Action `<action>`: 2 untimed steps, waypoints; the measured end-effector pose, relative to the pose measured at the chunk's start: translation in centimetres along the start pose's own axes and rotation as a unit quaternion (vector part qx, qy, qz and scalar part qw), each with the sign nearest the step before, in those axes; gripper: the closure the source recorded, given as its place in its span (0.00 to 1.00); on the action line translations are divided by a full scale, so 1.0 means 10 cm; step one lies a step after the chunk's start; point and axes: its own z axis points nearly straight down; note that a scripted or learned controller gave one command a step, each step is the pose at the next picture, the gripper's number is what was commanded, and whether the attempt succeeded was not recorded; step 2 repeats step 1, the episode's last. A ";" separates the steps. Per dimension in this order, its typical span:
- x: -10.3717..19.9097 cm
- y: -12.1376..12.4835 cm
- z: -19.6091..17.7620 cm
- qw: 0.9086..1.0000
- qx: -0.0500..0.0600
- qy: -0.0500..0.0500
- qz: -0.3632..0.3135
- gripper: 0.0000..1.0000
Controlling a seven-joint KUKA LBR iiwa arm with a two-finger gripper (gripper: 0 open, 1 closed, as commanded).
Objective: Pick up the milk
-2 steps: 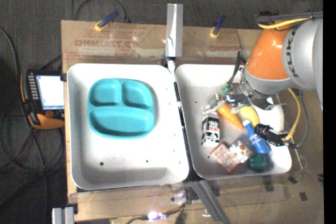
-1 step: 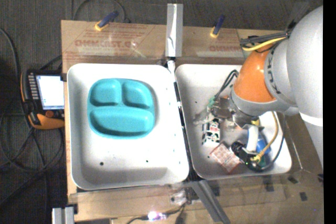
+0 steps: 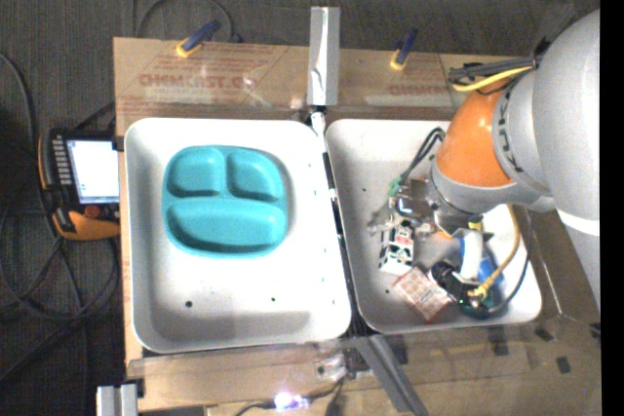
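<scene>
1. Two shallow white bins sit side by side on one bench: the left bin [image 3: 146,307] and the right bin [image 3: 356,209].
2. The left bin holds one thing, a teal plate [image 3: 228,200] split into three compartments, two small ones toward the far side and one long one nearer the camera. It lies flat in the upper middle of that bin.
3. One arm [image 3: 546,132] reaches in from the right over the right bin, with its orange band [image 3: 468,146] just above the wrist.
4. One gripper [image 3: 405,214] hangs low over the middle of the right bin; I cannot tell whether it is open or closed, since the wrist and cables hide that part.
5. The milk [image 3: 397,246], a small white carton with dark print, lies in the right bin just under and beside the gripper, toward the bin's left half. Whether the gripper touches it cannot be made out.
6. Just below the milk lies one reddish packet [image 3: 421,294], close to the near wall of the bin.
7. To the right of these sits a cluster of small items [image 3: 473,283] with blue, yellow and dark parts; their number is too jumbled to count.
8. Two clamps [image 3: 198,37] with blue and yellow handles grip the far edge of the bench.
</scene>
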 end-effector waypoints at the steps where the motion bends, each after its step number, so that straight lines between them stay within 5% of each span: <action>1: 0.43 0.22 -0.85 0.999 0.006 -0.004 0.044 1.00; 2: 0.43 0.22 -0.85 0.999 0.006 -0.004 0.044 1.00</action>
